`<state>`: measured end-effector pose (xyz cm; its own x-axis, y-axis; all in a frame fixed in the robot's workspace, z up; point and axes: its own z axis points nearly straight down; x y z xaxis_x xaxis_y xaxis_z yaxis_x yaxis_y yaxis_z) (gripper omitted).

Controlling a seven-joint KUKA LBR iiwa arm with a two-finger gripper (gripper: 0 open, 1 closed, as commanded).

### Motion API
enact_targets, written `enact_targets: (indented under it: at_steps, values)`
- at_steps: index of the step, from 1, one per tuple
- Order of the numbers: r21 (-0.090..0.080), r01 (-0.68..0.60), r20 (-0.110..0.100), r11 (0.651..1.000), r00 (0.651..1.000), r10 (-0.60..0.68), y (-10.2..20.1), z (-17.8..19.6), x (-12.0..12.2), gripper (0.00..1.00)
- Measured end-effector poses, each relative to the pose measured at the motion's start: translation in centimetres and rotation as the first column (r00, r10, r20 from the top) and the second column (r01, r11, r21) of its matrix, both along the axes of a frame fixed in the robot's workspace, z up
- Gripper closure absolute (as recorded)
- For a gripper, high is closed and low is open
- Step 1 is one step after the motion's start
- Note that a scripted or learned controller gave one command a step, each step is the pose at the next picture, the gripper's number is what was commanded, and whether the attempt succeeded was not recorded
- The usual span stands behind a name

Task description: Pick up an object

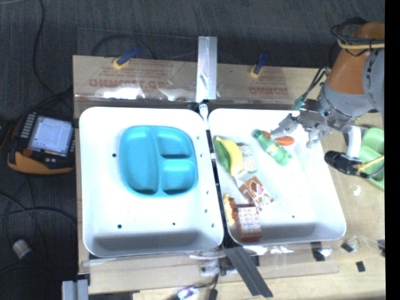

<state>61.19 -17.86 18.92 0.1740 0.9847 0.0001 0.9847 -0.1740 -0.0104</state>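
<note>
Right now I have the gripper (pixel 300 129) hovering over the far right corner of the right bin (pixel 312 224), its jaws spread apart with nothing between them. Nearest to it lies the green bottle (pixel 273 146), just beside a small orange piece (pixel 282 140); the banana (pixel 229 155) sits further left. My worry is that the bottle lies slanted and looks round, so a descent off its axis could roll it aside or catch both items.
</note>
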Motion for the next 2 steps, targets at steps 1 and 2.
enact_targets:
  at_steps: [1, 2]
  values:
    - [-0.001, 0.067, 0.010, 0.998, 0.998, -0.067, -2.18, -9.14, 2.61, 0.00]
    - [-0.005, 0.065, 0.006, 0.998, 0.998, -0.065, -2.20, -8.35, 2.52, 1.00]
